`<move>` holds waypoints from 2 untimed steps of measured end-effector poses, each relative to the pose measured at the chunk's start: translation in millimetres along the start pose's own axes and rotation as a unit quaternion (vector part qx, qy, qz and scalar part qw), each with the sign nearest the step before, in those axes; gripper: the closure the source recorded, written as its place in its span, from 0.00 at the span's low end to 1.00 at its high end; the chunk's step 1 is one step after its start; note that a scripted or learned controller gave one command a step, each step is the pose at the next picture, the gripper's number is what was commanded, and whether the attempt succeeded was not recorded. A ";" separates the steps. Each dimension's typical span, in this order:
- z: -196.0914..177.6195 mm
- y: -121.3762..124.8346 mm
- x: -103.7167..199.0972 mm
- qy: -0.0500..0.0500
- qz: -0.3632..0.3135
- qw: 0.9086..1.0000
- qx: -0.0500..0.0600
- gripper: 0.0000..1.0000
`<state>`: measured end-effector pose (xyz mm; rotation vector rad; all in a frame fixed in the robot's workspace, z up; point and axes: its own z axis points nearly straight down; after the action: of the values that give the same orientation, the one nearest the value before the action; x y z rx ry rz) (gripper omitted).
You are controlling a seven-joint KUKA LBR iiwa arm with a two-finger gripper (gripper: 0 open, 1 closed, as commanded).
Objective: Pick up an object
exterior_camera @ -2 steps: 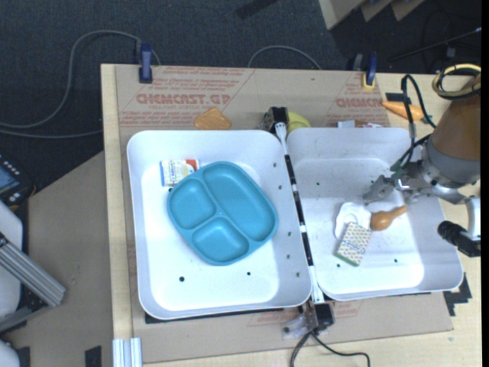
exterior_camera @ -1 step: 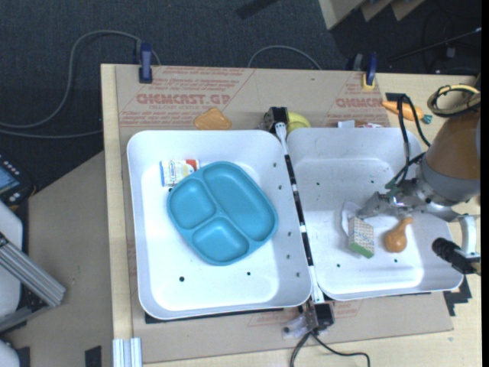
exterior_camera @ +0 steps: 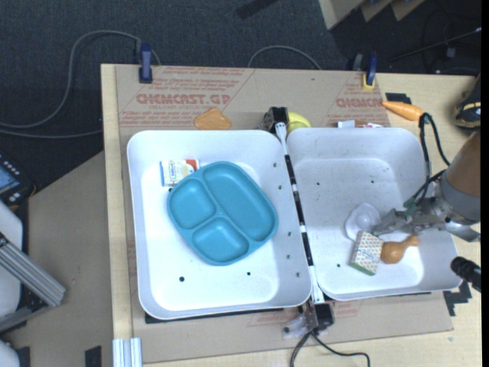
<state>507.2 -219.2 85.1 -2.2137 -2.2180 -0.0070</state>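
While low in right bin (exterior_camera: 397,147) | claw (exterior_camera: 382,224) beside clear cup (exterior_camera: 361,222)

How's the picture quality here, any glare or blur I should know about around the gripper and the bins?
Camera view: even, soft lighting; the white bins look bright, nearly washed out, with faint shadows. The gripper is soft and slightly blurred, as is the small clear object beside it; the blue divided plate reads sharply.

The bench board (exterior_camera: 229,90) reads "CHEMCAST GP" in red, twice.
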 end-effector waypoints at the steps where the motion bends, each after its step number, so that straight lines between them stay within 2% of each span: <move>1: -106.7 24.3 58.4 -0.005 -0.003 1.000 -0.007 0.00; 2: 4.5 -32.1 58.7 -0.002 0.002 1.000 0.004 0.00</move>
<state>474.9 -160.5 81.1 -2.2167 -2.2105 0.0078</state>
